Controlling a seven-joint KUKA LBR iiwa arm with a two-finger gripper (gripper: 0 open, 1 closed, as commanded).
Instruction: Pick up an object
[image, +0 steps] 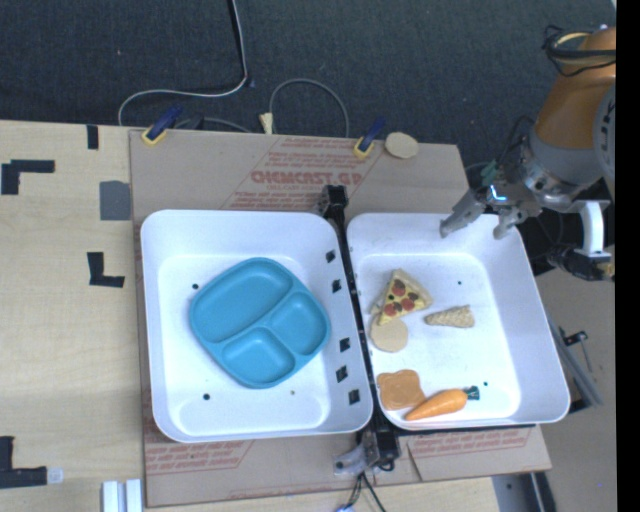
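Hovering over the right bin's far rim, nothing picked yet.
Camera view: hand (480, 221) spread open and empty; pizza slice (401, 294), cookie (390, 335), cone (450, 318) and carrot (437, 404) crowd together, so a descent may nudge neighbours.

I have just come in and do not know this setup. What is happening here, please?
A robot arm reaches in from the right; its open gripper hangs over the far rim of the right bin, holding nothing. That bin holds a pizza slice, carrot and other toy foods. The left bin holds a blue divided plate.
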